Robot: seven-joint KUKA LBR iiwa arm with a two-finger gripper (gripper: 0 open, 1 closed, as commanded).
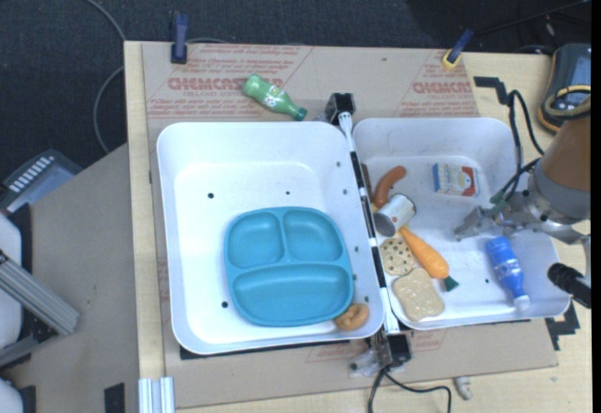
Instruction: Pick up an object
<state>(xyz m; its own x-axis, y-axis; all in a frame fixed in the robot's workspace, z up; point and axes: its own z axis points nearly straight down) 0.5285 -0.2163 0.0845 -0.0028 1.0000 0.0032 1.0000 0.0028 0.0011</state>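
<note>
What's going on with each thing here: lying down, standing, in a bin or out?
Green plastic bottle: on its side, outside the bins.
Blue divided plate: flat in left bin.
Blue bottle: lying in right bin.
Orange carrot: lying in right bin.
Small metal can: tipped over.
Gripper: over right bin, holding nothing visible.

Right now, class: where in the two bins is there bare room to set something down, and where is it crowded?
Free: the left bin floor behind and left of the blue divided plate; the right bin back strip behind the sausage and small carton. Crowded: its front, with can, carrot, crackers, bread, blue bottle.
</note>
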